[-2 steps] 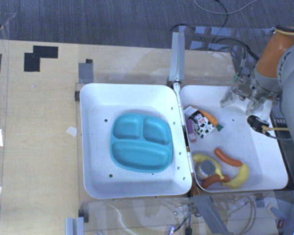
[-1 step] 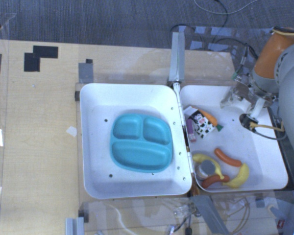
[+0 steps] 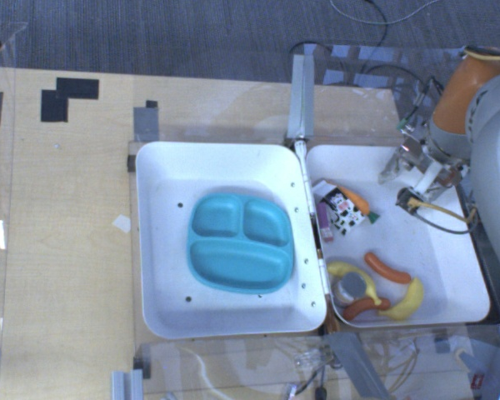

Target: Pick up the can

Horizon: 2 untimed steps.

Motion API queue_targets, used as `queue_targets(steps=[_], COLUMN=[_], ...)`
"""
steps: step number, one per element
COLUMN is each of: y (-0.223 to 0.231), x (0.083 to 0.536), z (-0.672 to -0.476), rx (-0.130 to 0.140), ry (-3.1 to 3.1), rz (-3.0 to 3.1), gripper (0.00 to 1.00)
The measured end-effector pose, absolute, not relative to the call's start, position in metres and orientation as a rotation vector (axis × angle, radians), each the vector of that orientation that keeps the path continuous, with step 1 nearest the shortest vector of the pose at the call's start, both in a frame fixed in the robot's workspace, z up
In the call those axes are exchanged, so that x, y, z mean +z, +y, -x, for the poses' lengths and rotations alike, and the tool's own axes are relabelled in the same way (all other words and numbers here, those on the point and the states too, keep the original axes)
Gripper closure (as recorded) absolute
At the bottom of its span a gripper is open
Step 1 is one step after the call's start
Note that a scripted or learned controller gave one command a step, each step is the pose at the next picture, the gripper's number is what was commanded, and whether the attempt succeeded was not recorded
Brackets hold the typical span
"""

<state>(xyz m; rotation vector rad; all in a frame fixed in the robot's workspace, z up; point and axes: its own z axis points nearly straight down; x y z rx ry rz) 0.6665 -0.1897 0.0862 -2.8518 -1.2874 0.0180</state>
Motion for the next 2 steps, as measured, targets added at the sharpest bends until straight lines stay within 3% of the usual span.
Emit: queue_targets(steps=[2], y=[-0.198], x=[0.085], z=[-0.649], rx=[-0.004], ry=[-0.508], rz=[3.100], gripper=[0.00])
